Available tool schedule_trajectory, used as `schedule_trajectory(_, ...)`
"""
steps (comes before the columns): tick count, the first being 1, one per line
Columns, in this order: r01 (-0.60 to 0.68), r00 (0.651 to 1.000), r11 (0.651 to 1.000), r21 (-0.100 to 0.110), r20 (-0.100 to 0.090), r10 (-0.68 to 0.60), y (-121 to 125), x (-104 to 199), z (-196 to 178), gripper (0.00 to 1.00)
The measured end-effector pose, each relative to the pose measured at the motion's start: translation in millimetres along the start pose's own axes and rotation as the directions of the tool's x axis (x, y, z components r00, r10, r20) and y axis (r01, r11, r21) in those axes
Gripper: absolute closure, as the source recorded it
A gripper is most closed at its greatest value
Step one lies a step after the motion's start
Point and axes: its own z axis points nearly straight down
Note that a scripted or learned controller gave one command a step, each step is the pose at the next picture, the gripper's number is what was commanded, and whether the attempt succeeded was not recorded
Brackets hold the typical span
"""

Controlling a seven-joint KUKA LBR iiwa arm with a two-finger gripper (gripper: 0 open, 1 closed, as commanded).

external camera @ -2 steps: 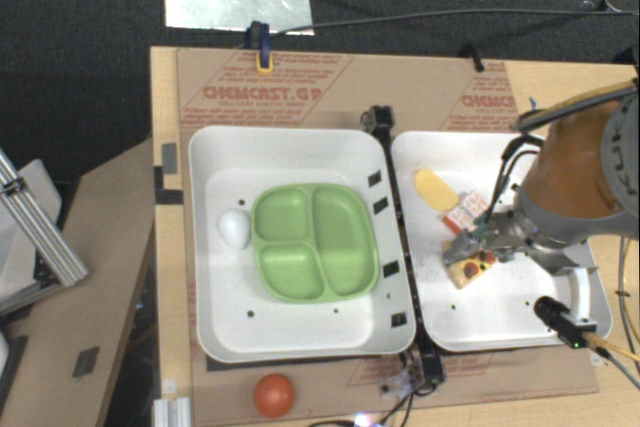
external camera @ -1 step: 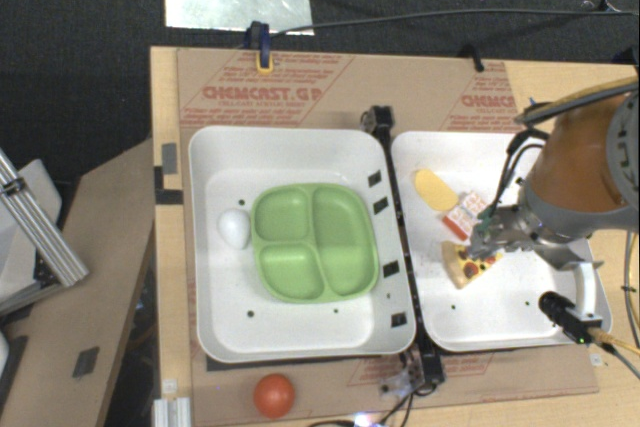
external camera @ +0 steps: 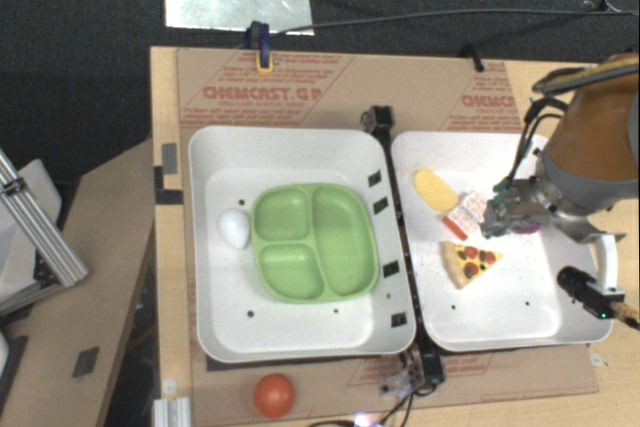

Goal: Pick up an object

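In the right bin [external camera: 500, 325] lie a yellow oval piece [external camera: 434, 188], a small red-and-white packet [external camera: 464, 213] and a toy pizza slice [external camera: 469, 262]. My gripper [external camera: 503, 216] hangs low over the right bin, just right of the packet and above the pizza slice. The grey arm with its orange band comes in from the right. The fingers are dark and partly hidden by the wrist. The left bin [external camera: 290, 150] holds a green divided tray [external camera: 312, 242] and a white egg [external camera: 234, 228] to its left.
A red-orange ball [external camera: 274, 395] rests on the bench in front of the left bin. A black divider with clips runs between the bins [external camera: 392, 225]. A blue-and-yellow clamp [external camera: 261, 46] sits at the board's far edge.
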Motion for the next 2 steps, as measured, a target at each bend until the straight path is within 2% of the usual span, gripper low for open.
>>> schedule_trajectory(1,0.0,1.0,1.0,-0.001,0.0,0.0,1.9,-0.4,-53.4,1.0)
schedule_trajectory(2,0.005,1.0,1.0,0.002,-0.003,-0.005,2.6,51.1,-59.8,1.0)
